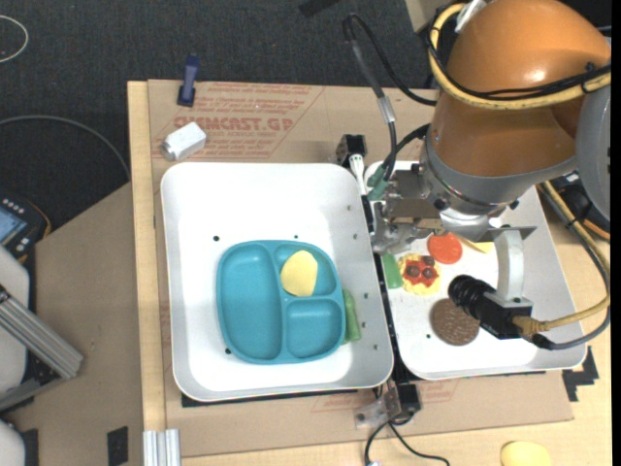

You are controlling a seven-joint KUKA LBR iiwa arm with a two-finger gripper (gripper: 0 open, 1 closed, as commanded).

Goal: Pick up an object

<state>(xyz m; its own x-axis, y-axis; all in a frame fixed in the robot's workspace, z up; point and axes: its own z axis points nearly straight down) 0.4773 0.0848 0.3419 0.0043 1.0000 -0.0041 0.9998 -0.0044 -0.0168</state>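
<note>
My gripper [400, 233] hangs over the left edge of the right bin [505, 357], under the grey wrist and its orange band. Just below it lie a green piece [391, 268], a yellow slice with red dots [420, 273] and an orange round piece [445, 249]. A brown disc [454, 323] rests nearer the front of that bin. In the left bin [194, 221] sits a blue divided plate [254, 304] with a yellow oval piece [300, 273] in one compartment. A green strip [350, 316] lies against the plate's right side.
A black fitting with a cable [490, 309] lies over the right bin by the brown disc. On the cardboard behind the left bin are a small white block [184, 141] and a blue clip [188, 81]. A yellow object [524, 452] sits at the bottom right.
</note>
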